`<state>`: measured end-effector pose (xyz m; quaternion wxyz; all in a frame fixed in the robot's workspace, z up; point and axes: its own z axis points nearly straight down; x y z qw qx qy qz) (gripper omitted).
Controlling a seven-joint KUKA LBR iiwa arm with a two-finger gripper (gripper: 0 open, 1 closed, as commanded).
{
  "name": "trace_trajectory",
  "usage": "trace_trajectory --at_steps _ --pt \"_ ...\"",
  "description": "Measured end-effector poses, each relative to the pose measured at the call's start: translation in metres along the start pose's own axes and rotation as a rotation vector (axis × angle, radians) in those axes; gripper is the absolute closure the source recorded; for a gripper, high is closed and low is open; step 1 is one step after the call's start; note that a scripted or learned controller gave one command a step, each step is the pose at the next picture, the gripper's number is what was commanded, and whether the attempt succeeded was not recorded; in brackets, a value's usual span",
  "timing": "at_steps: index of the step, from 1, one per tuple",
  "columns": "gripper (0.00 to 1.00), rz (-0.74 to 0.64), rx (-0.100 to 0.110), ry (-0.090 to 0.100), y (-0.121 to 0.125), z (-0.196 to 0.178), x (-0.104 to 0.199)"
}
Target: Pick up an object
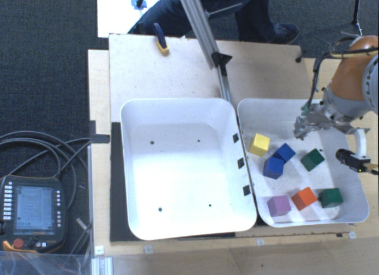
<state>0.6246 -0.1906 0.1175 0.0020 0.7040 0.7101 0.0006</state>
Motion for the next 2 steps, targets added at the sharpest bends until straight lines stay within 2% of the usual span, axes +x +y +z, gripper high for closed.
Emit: trace_trajectory --at_steps 1,2 --pt "1.0 0.003 -0.003 0.0 -0.003 -0.049 0.007" --pt "1.0 0.003 -0.006 -0.001 0.001 -0.115 0.007"
